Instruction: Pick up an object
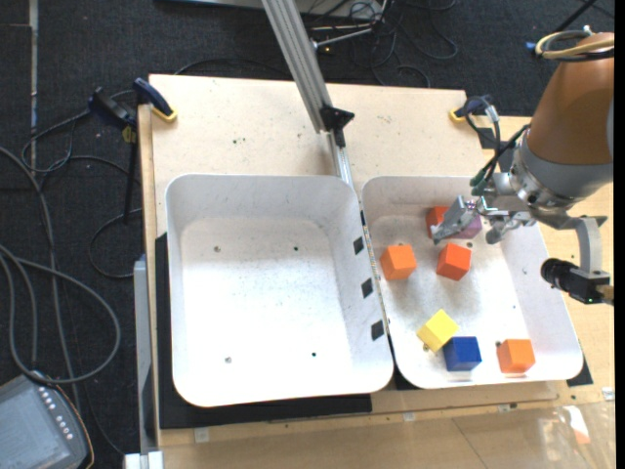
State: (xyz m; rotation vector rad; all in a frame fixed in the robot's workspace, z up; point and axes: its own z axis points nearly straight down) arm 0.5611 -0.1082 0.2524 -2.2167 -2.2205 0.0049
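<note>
While the gripper (467, 222) is hovering low over a pinkish block (470, 225), its jaws' state being unclear, nothing is lifted.

Black cables (59, 213) trail across dark carpet (68, 47).

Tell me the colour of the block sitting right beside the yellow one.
Blue, touching the yellow block in the right bin; clearest in the camera view.
</note>
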